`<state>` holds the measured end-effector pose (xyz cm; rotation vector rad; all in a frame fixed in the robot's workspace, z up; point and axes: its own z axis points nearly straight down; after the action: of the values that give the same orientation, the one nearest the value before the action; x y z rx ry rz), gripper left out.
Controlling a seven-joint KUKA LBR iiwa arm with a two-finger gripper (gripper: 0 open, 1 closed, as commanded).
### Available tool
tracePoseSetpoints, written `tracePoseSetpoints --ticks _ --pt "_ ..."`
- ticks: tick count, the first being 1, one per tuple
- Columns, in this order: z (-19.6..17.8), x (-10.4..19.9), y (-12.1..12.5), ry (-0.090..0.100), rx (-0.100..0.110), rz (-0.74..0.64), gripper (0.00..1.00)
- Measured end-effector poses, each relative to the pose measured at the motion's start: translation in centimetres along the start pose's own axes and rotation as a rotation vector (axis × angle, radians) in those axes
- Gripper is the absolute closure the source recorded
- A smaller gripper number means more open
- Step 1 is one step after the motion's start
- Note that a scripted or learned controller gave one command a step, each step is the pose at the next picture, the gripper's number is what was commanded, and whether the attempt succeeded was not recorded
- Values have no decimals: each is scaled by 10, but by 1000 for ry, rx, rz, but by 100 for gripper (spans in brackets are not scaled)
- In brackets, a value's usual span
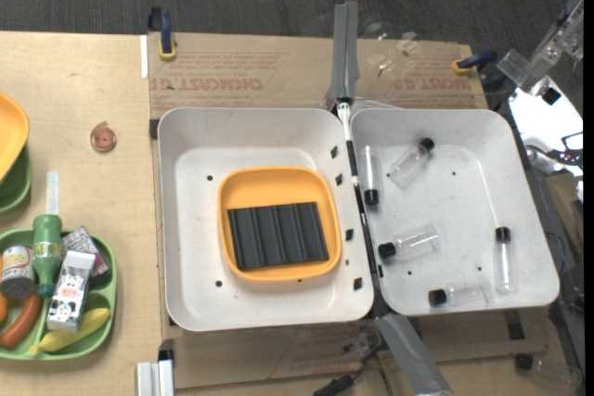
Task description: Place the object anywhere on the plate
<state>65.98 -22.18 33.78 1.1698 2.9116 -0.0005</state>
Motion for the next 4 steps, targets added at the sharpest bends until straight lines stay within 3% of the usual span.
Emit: tracePoseSetpoints --ticks 1,2,3,4 --pt "-104 4 -3 0 -1 -225 100" --pt "-104 4 -3 0 -1 -224 0" --pt "-64 24 -23 2 -1 -392 0" --pt "-22 25 -24 1 -3 -794 0"
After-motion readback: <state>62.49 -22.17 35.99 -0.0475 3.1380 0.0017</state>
